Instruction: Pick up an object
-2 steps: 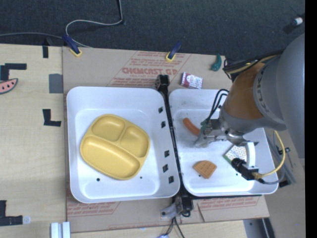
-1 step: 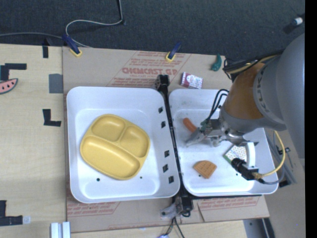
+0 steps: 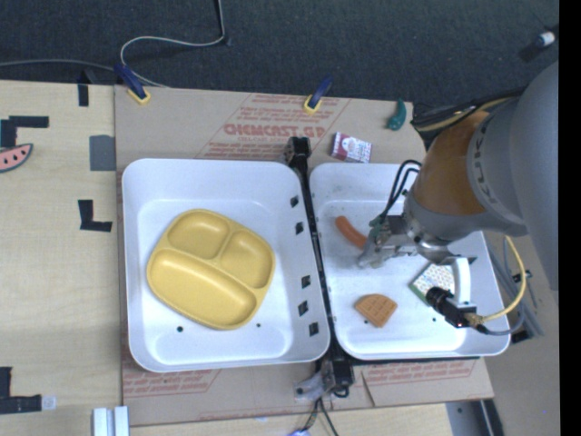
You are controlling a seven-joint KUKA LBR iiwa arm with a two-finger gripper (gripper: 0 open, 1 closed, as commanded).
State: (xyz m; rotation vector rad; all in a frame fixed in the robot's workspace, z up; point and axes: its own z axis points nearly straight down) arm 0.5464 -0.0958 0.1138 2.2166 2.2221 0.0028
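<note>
I read the gripper [image 3: 372, 248] low in the right white bin [image 3: 340, 330], fingers apart and empty; small orange-red sausage-shaped toy [image 3: 350, 230] lies just beside them on the bin floor; grasp not yet made; closing and lifting remain.

Two bins stand side by side on the bench, the left bin [image 3: 136, 243] touching the right bin [image 3: 331, 334] along one wall. In the left bin a divided tray [image 3: 211, 268] lies near the middle. In the right bin a sausage [image 3: 350, 231] lies toward 10 o'clock and a cracker [image 3: 376, 310] toward 6 o'clock. The gripper [image 3: 374, 248] is between them, just beside the sausage at its 4 o'clock. A small packet [image 3: 349, 147] lies on the bench at 12 o'clock of the right bin.
</note>
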